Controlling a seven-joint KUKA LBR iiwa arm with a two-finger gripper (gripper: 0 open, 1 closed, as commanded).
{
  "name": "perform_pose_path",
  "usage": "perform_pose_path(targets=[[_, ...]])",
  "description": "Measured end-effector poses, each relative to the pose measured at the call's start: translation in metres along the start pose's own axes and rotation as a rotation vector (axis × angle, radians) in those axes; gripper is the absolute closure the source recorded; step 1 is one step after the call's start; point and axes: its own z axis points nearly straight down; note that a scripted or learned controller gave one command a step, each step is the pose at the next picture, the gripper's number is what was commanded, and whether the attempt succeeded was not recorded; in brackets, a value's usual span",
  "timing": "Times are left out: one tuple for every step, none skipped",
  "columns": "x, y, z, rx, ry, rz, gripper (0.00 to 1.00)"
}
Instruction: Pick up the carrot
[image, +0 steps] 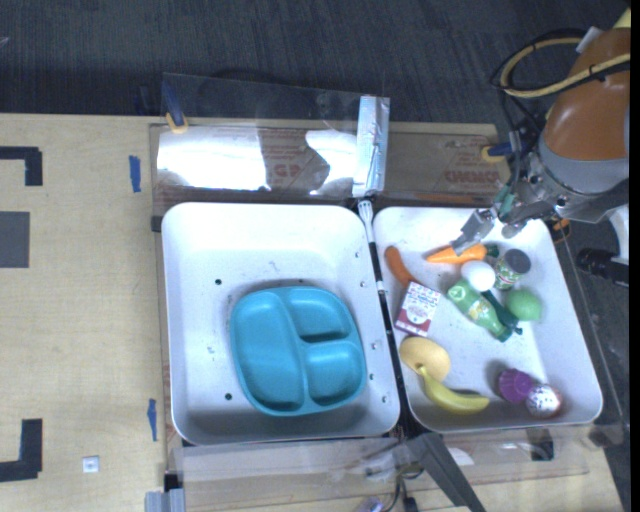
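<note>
The carrot (448, 255), orange with a green top at its right end, lies in the upper part of the right bin (578, 345). My gripper (474, 233) reaches down from the upper right and sits just above the carrot's right half, at or very close to it. The view does not show the carrot lifted. The arm's orange band (590, 120) is at the top right.
Around the carrot lie an orange sausage-like piece (398, 265), a white egg (481, 277), a dark can (513, 265), a green bottle (478, 308), a pink carton (417, 307), a banana (455, 397) and a purple toy (515, 384). The left bin (200, 250) holds a blue divided plate (298, 347).
</note>
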Motion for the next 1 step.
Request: perform_pose_path(targets=[[-0.0681, 0.0142, 0.1338, -0.005, -0.003, 0.053, 0.0]])
